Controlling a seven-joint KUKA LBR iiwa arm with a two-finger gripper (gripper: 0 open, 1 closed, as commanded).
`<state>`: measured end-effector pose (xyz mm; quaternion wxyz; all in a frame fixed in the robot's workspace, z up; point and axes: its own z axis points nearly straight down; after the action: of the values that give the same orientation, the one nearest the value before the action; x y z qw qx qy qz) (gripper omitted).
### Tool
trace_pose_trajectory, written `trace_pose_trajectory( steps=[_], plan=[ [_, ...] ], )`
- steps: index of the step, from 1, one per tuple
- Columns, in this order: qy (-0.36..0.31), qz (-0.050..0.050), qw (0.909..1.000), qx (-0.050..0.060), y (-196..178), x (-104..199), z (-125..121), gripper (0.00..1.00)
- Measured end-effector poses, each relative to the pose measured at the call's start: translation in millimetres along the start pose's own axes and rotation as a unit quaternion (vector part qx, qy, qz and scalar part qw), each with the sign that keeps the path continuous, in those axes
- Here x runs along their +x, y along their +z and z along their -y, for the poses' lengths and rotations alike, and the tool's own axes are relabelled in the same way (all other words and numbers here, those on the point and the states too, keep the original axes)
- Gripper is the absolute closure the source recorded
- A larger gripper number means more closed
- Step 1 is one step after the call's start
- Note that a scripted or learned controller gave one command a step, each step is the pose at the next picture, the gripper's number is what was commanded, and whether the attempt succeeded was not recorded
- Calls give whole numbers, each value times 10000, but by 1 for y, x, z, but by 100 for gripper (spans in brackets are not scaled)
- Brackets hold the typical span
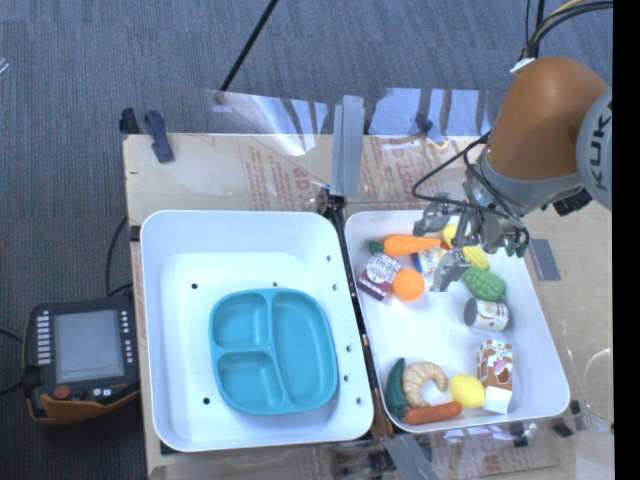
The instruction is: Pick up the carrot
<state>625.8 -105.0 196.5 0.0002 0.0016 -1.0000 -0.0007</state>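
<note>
The carrot (412,245) is orange with a green top at its left end. It lies flat near the back edge of the right bin (548,340). My gripper (452,259) hangs under the arm's orange wrist (545,118), just to the right of the carrot's thick tip and low over the toys there. Nothing shows between its jaws, and the carrot lies on the bin floor.
Around the carrot lie a purple-red can (380,275), an orange ball (407,285), yellow corn (473,256) and a green vegetable (485,285). A tin (487,314), a croissant (425,376) and a lemon (465,389) lie nearer the front. The left bin (170,268) holds a blue divided plate (272,349).
</note>
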Motion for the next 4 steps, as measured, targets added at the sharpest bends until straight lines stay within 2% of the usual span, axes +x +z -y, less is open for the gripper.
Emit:
trace_pose_trajectory(
  steps=[1, 2, 3, 4],
  plan=[
    [130, 40, 9999, 8, 103, 19, -7, 0],
    [1616, -127, 9868, 3, 105, -10, -16, 0],
    [1599, 28, 9871, -2, 93, -18, -18, 100],
    [1596, -39, 9872, -5, 95, -15, -19, 0]
  ],
)
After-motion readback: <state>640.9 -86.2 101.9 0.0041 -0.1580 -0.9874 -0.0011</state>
